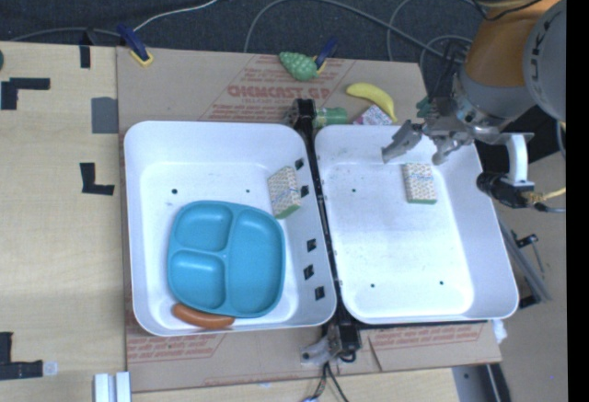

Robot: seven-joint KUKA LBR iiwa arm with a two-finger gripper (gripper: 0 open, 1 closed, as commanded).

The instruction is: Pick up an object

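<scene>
The right bin (414, 299) lies mostly bare, with only a sponge (420, 182) near its far edge, just under the hand (423, 144). In the left bin (147, 161), a blue plate (225, 258), a second sponge (285, 190) and a sausage (202, 316) leave room only at the far left corner.

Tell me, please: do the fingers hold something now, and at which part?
Nothing is held. The gripper hangs open above the right bin, fingers apart, just above the sponge.

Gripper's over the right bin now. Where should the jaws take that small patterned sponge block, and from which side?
Take the small patterned sponge block across its two long edges, coming straight down from above. It lies flat on the right white bin floor, apart from the walls, just below the gripper, so both sides look reachable.
</scene>
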